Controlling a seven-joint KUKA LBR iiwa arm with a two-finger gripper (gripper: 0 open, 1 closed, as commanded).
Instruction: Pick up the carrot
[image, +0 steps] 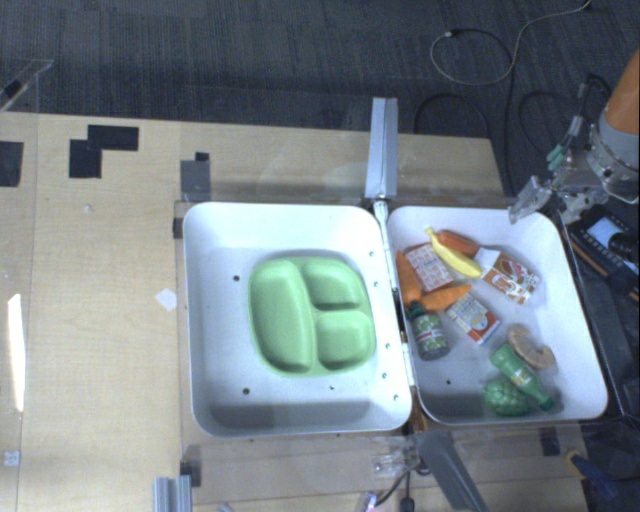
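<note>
The carrot (444, 297) is a short orange tapered piece lying in the middle-left of the right bin (580, 330). It sits among other food items, touching a small dark jar (430, 335) below it and a packet (425, 266) above it. My gripper (548, 203) hangs over the right bin's far right corner, well up and to the right of the carrot. It is open, with nothing between its fingers.
The right bin also holds a yellow banana (455, 256), an orange sausage-like piece (458, 241), small cartons (510, 278), a green bottle (518, 368) and green grapes (505, 398). In the left bin (210, 300) lies a green divided tray (310, 314). Cables run beside the arm at the right.
</note>
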